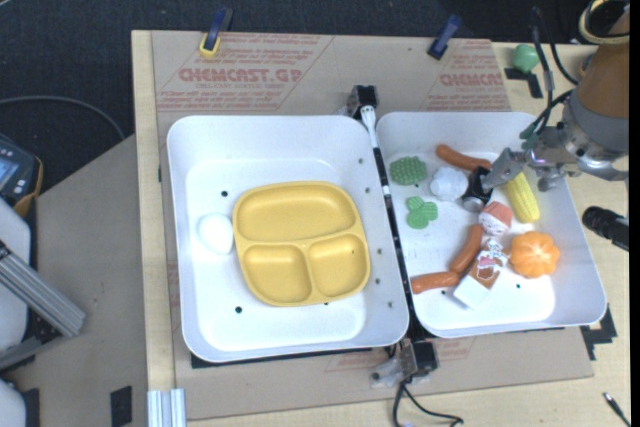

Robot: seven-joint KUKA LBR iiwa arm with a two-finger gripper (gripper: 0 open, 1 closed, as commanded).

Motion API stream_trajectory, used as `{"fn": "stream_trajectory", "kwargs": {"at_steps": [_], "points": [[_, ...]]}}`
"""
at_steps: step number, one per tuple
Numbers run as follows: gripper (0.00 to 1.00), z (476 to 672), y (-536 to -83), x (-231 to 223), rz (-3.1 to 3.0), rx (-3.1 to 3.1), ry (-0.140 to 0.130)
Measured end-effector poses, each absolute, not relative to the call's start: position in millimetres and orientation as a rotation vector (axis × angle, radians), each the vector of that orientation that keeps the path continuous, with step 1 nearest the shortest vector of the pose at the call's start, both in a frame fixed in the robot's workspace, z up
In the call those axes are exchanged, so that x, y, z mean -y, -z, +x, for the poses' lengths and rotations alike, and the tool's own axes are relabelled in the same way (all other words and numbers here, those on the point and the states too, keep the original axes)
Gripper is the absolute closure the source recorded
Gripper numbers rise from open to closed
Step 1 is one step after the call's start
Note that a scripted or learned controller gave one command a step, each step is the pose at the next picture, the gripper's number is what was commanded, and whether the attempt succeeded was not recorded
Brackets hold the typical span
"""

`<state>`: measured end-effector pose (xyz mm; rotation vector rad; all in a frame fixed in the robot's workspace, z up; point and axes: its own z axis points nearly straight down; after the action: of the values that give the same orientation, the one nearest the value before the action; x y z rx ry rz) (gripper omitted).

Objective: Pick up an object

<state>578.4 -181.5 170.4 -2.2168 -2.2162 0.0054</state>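
Two white bins stand side by side on the counter point(300, 65). The left bin point(185, 215) holds a yellow three-part tray point(300, 240), nothing in its compartments, with a white egg point(214, 232) touching its left edge. The right bin point(570, 310) holds all the small goods.

The arm reaches in over the right bin. Its claw point(497, 173) hangs low near the bin's upper middle. Whether it is spread or pressed together cannot be told, and nothing is seen held.

Right bin contents by size:
- An orange point(534, 254) lies at the right.
- A corn cob point(522, 196) lies just beside the claw.
- There are three sausages point(465, 248).
- There are two green pieces point(407, 170).
- A white ball point(447, 182) lies left of the claw.

Judgement: the corn is the likeliest pick. It looks to be a light, stiff, smooth plastic toy and should not be fragile. It may roll or slip, so it should be taken across its middle, square to its length. The ball would roll away more readily.
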Motion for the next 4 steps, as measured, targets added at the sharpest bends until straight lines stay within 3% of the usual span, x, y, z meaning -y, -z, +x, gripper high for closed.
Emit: {"fn": "stream_trajectory", "kwargs": {"at_steps": [1,2,3,4], "points": [[0.00,579.1,-106,180,-2.217,2.217,-0.005],[0.00,580.1,-84,176,-2.214,2.220,0.005],[1.00,580.4,-96,178,-2.219,2.222,0.003],[1.00,588.8,-145,172,-2.224,2.228,0.005]]}}
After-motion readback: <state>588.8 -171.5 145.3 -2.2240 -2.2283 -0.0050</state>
